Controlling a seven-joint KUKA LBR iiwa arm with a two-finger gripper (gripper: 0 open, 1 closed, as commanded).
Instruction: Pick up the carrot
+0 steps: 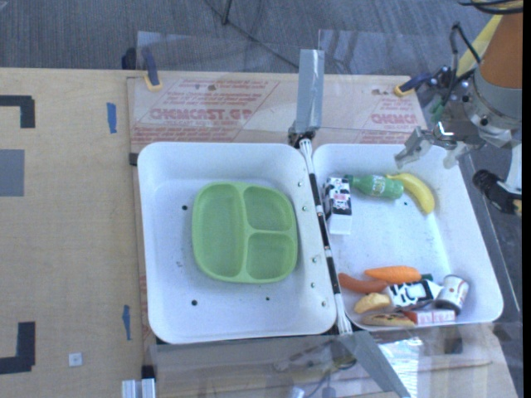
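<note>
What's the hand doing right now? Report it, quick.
Hand: open, holding nothing, poised above the right bin's far edge near the banana; the carrot lies untouched.

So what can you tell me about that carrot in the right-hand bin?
The carrot is orange, smooth and tapered, and looks like a plastic toy. It lies flat, roughly crosswise, near the front of the right bin. A second, darker orange piece lies just beside it to its left, and a black-and-white carton sits right against its front side. Nothing grips it; the gripper is above the bin's far edge.
</note>
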